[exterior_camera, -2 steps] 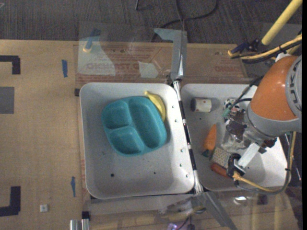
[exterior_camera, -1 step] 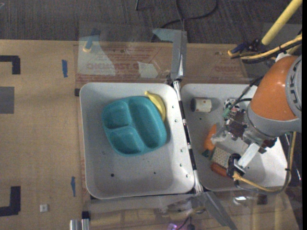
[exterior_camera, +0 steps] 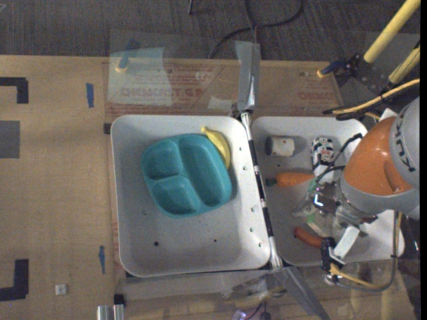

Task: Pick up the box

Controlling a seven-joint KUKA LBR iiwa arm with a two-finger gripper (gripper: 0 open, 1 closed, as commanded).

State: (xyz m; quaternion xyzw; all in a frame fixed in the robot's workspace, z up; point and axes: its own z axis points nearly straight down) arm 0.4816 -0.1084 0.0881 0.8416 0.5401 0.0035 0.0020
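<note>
The box [exterior_camera: 323,151] is small, white with black and red print, and stands near the back of the right bin [exterior_camera: 380,245]. The arm's orange band [exterior_camera: 377,165] hangs over the right side of that bin. Below the band, the gripper [exterior_camera: 322,204] reaches down toward the bin's middle, in front of the box and apart from it. It sits over a clear greenish item [exterior_camera: 311,204] that it partly hides.
In the right bin lie a white cylinder [exterior_camera: 281,145], an orange carrot [exterior_camera: 293,179] and a red-orange piece [exterior_camera: 308,237]. The left bin [exterior_camera: 133,245] holds a teal divided plate [exterior_camera: 187,175] and a yellow banana [exterior_camera: 219,142]. Cables trail at the front right.
</note>
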